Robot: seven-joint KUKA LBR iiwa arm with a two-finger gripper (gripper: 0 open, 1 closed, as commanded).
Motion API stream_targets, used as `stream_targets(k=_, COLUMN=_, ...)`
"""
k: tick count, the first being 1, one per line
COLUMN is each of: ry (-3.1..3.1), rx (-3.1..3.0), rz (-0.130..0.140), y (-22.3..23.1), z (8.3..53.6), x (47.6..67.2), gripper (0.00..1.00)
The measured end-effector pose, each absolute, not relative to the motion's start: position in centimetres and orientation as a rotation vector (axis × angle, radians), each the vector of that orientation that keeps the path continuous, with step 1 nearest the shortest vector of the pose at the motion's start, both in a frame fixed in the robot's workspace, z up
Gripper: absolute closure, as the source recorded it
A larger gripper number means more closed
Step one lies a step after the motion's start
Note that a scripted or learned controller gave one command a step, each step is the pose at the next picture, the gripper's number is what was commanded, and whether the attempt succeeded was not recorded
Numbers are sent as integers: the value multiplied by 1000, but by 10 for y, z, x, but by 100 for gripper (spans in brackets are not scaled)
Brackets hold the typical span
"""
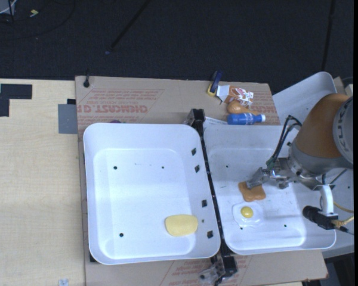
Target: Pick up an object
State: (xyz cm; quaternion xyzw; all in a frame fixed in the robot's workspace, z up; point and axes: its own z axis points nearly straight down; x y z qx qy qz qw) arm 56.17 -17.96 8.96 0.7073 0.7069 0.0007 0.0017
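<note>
My gripper reaches in from the right and hangs low over the right bin. Its tip is right at the far edge of a flat orange-brown toast-like piece on the bin floor; whether it touches is unclear. Just in front of that piece lies a toy fried egg, white with a yellow yolk. A pale yellow rounded object rests near the front right corner of the left bin. Nothing visibly hangs from the gripper.
Behind the right bin, a blue bottle lies on its side, with an orange-brown toy and a white-and-red packet beyond it. A blue-and-yellow clip sits on the cardboard's far edge. A black divider separates the bins.
</note>
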Motion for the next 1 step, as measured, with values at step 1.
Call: stream_targets(k=1, ry=2224, rx=2216, rz=2, y=-203, z=89, x=595, gripper=0)
